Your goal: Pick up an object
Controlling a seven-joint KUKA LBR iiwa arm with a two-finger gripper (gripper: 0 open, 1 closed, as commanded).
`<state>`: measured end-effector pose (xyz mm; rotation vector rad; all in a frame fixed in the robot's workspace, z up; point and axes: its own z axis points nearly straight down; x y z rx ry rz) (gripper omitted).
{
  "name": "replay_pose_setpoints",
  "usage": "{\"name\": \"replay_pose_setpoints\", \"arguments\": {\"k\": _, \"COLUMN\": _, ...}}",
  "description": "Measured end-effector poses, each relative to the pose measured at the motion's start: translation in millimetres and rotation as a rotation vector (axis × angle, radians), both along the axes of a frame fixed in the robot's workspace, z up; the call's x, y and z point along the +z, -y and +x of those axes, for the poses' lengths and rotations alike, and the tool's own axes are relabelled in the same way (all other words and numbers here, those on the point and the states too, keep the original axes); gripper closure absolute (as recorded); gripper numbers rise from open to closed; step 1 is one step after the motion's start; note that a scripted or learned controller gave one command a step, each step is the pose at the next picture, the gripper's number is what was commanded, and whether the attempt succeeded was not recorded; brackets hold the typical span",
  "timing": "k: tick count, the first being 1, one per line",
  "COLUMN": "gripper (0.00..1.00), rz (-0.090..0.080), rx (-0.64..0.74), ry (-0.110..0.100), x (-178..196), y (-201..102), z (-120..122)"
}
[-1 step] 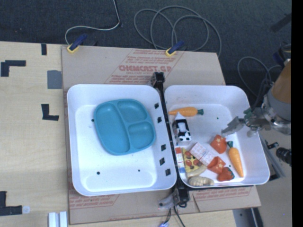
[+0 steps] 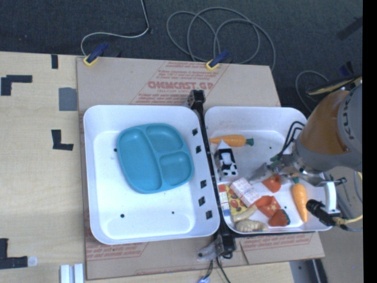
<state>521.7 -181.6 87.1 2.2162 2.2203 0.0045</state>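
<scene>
- The arm's gripper hangs low over the right bin, among crowded toy food; whether its fingers are spread or closed I cannot tell, as the wrist hides them.
- Likely targets — a red piece just beneath, an orange carrot to its right.
- Risk: neighbours lie touching, so a descent could nudge pieces aside or pinch two at once.
- The blue divided plate sits well apart in the left bin.
</scene>
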Motion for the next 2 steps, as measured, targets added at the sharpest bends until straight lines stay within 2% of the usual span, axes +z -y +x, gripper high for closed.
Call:
{"name": "replay_pose_setpoints", "arguments": {"k": 1, "gripper": 1.0, "rz": -0.001, "rx": 0.0, "ry": 0.0, "x": 10, "y": 0, "z": 0}}
{"name": "replay_pose_setpoints", "arguments": {"k": 2, "gripper": 1.0, "rz": 0.001, "rx": 0.001, "ry": -0.004, "x": 105, "y": -65, "z": 41}}
